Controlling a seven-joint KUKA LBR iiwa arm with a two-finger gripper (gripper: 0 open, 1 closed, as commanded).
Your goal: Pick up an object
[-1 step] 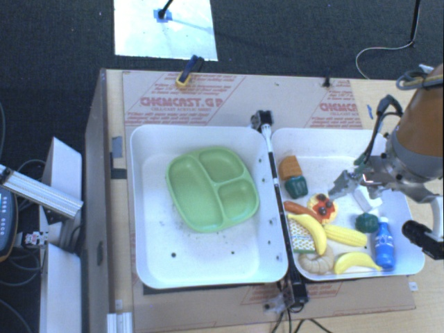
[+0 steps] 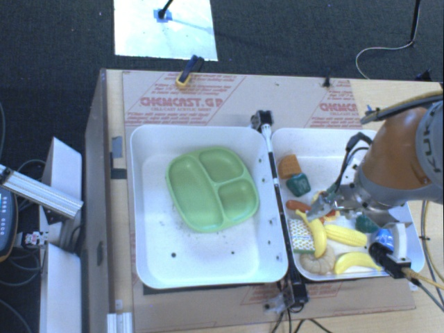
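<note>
Beside gripper (image 2: 320,207): three bananas (image 2: 318,232), one orange block (image 2: 288,164).

The counter (image 2: 208,96) is covered with a pale board printed in red lettering. Two shallow white bins sit side by side on it: the left bin (image 2: 156,255) and the right bin (image 2: 326,141). A yellow-and-black tool (image 2: 187,71) lies near the counter's far edge.

Robotics lab: a cardboard-topped bench (image 2: 208,99) on dark carpet (image 2: 48,61) carries two white bins (image 2: 146,186). Loose cables (image 2: 378,50) lie at 2 o'clock, aluminium framing (image 2: 41,193) at 9 o'clock.
</note>
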